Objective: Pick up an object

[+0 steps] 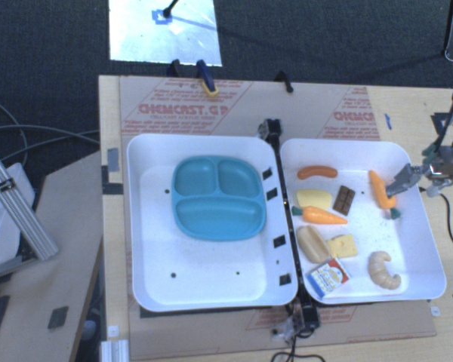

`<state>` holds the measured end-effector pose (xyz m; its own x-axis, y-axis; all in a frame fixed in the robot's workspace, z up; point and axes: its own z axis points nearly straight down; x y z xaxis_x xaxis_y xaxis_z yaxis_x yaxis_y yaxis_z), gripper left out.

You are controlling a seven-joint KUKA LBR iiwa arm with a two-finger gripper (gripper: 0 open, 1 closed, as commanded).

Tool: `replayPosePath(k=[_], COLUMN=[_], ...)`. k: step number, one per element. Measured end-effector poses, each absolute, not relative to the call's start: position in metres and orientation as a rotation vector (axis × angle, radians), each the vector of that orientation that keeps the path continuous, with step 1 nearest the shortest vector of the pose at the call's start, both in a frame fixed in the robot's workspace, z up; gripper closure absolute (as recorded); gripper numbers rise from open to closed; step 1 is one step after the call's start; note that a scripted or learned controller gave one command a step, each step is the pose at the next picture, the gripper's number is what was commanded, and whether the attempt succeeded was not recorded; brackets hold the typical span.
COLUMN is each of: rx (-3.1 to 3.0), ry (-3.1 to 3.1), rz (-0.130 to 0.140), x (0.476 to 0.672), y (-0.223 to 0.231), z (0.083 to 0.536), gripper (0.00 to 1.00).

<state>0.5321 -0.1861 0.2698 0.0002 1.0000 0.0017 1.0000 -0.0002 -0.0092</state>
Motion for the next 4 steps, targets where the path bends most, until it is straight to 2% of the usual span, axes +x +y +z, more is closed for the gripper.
replayPosePath(k=[1, 2, 4], rx=[-2.219, -2.219, -2.219], ry=[-2.226, -2.221, -2.223], rz=[-0.001, 0.002, 0.001], x=[0.534, 0.533, 0.54], y=[-0.185, -0.193, -0.197], z=[0.276, 0.217, 0.13], gripper=[0.0, 0.0, 0.0])
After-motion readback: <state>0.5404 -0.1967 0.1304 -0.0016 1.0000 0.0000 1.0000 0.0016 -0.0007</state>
